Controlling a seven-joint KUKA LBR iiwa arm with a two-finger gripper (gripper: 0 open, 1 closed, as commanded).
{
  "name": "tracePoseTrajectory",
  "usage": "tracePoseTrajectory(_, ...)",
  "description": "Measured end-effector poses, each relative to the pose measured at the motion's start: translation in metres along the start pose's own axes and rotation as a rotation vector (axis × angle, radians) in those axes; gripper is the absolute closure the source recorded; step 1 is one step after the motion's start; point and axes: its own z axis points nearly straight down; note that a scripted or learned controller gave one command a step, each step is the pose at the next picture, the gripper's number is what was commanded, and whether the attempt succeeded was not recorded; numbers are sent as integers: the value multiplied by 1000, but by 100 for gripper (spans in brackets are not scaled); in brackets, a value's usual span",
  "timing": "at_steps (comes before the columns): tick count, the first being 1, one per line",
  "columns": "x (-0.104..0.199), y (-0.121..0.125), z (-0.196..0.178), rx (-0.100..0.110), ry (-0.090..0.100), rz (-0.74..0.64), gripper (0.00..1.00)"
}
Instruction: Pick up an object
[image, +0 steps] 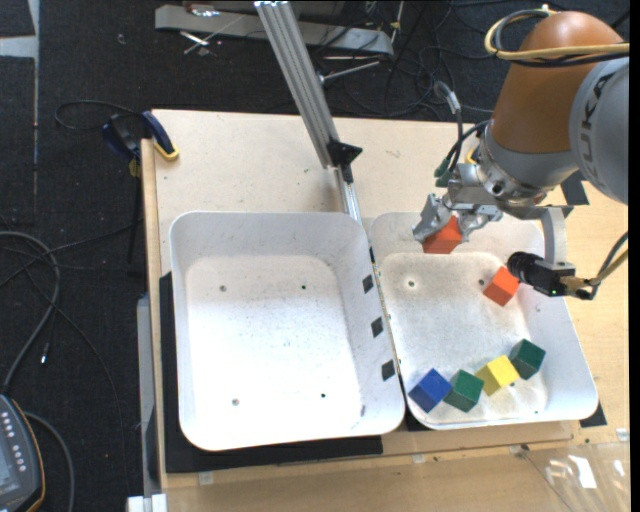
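**Arm lifts an orange block above the right bin**

Taking the right bin (560, 400) as the marker, its near edge is where most of the blocks sit: a blue cube (431, 389), a green cube (466, 389), a yellow cube (498, 375) and a darker green cube (527, 357), strung in a loose row that climbs toward the bin's right wall. The blue and green ones touch; the yellow sits just beside the green.

Further in, near the right wall of the same bin, a second orange cube (501, 286) lies on the floor, apart from the row.

At the bin's far edge the gripper (445, 228) hangs above the rim, its fingers closed on an orange block (441, 238), which sits tilted between them and clear of the bin floor. The grey arm with its orange band (545, 70) rises behind, to the right.

Left of the marker bin sits the left bin (200, 250), touching it along the shared wall. Beyond both, a slanted metal rail (305, 85) crosses the bench (240, 160).
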Motion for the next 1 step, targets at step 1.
tracePoseTrajectory(1,87,-5,67,16,2,-3,100)
